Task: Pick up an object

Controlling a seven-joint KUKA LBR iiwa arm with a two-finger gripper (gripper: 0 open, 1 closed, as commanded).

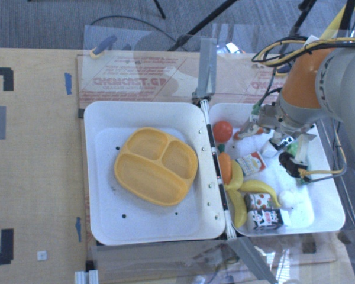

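The gripper (266,134) hangs low over the far part of the right bin (328,215), but whether its fingers are apart or together cannot be told, and nothing can be seen held between them. Just to their left lies a red tomato (222,130); nearer the camera are a small white packet (251,163), an orange carrot (225,167), two yellow bananas (248,191) and a small printed carton (264,211), while the yellow divided plate (155,165) sits well away in the left bin (100,218). The grey arm (337,84) reaches in from the right, its orange band (302,81) above the wrist, bent downward into the bin.
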